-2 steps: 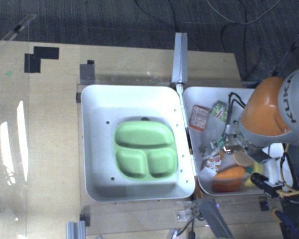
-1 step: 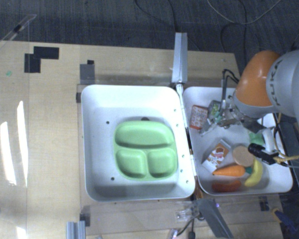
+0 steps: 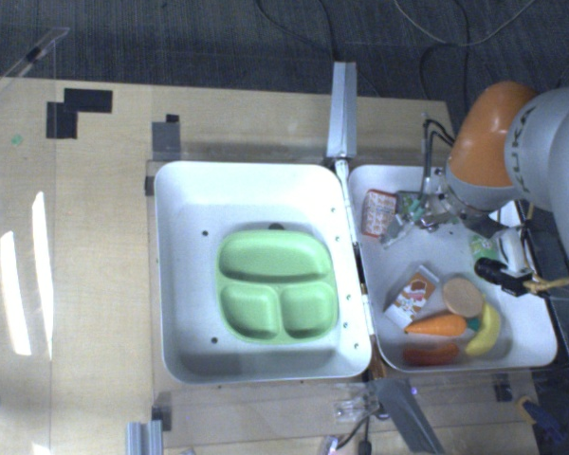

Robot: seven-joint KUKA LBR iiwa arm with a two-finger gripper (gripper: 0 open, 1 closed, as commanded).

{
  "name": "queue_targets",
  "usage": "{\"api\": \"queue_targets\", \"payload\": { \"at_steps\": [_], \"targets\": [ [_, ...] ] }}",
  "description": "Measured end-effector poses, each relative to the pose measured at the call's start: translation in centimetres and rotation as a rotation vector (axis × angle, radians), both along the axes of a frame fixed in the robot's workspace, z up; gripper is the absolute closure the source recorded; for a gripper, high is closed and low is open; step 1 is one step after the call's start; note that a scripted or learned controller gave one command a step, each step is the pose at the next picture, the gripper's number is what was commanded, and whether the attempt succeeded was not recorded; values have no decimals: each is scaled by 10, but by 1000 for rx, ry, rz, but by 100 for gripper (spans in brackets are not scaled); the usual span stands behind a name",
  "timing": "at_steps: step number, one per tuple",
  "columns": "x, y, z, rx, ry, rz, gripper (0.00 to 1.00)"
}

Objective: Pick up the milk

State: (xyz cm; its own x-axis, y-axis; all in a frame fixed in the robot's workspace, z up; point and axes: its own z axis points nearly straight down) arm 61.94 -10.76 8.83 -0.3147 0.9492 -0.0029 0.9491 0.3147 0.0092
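The milk (image 3: 412, 299) is a small white carton with a red and orange picture. It lies tilted in the right bin (image 3: 541, 349), left of centre, touching the carrot. My gripper (image 3: 405, 219) is at the far left part of that bin, above the carton and apart from it, right beside a red and white packet (image 3: 378, 212). Nothing shows as held. The grey arm with its orange band (image 3: 488, 145) comes in from the right over the bin's far edge.
Near the milk lie a round brown disc (image 3: 462, 297), an orange carrot (image 3: 438, 326), a banana (image 3: 487, 329), a red item (image 3: 431, 354) and a green item (image 3: 483, 246). The left bin (image 3: 180, 254) holds a green divided plate (image 3: 275, 284). A metal post (image 3: 343, 112) stands between the bins.
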Motion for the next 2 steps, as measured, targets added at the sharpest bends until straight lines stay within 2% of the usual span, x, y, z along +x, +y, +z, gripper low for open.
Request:
{"api": "queue_targets", "payload": {
  "at_steps": [1, 2],
  "targets": [
    [-43, -4, 1, 0, -1, 30, 0],
    [-107, -7, 1, -1, -4, 22, 0]
  ]
}}
